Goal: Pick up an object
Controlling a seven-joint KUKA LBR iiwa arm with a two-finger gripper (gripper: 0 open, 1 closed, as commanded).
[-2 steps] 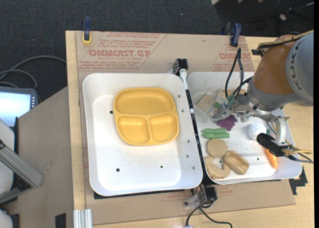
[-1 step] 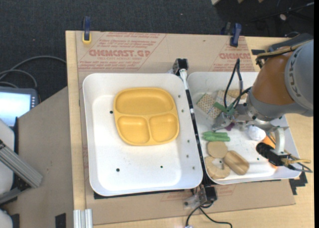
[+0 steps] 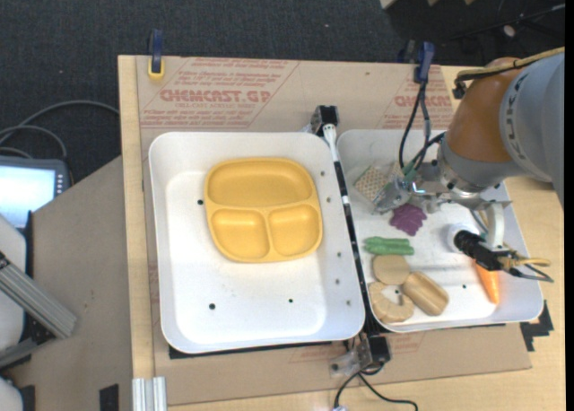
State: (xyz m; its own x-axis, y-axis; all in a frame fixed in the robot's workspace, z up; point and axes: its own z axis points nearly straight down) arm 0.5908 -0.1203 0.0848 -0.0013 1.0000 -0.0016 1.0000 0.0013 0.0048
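Note:
My gripper (image 3: 405, 194) hangs low over the upper middle of the right bin (image 3: 529, 310), on the grey arm with the orange band that reaches in from the right. Directly below and in front of it lies a purple bunch of grapes (image 3: 409, 218), touching or nearly touching the gripper's tip. A beige netted piece (image 3: 369, 184) lies just left of the gripper. Nearer the front are a green pea pod (image 3: 388, 245), a tan round slice (image 3: 390, 268), a tan cylinder (image 3: 425, 293), another pale slice (image 3: 391, 304) and an orange carrot (image 3: 489, 285).
The left bin (image 3: 179, 248) holds a yellow divided plate (image 3: 264, 207) in its upper half. The wall between the two bins runs close to the gripper's left. The bench edge lies just in front of both bins.

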